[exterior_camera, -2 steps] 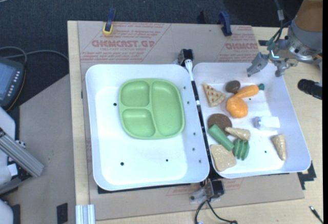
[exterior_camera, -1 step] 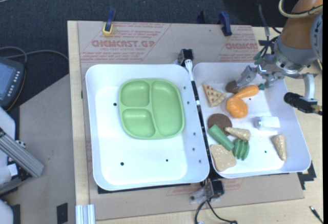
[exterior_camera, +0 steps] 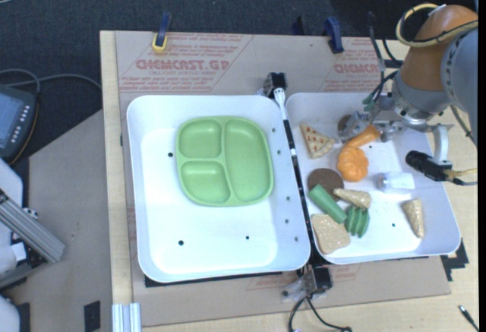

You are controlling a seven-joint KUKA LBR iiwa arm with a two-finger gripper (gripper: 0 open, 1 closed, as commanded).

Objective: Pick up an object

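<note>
Reading "CHEMCAST" in red across the brown board behind the bins. Lying in the right bin, beside a round orange fruit: orange carrot-like piece, just under the end effector, grip unclear.

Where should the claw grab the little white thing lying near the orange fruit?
Probably across the short width of the small white object, coming straight down from above. It lies flat on the right bin's floor, long side running left to right, with bare floor around it. The orange fruit sits to its left, so the fingers should close front to back.
</note>
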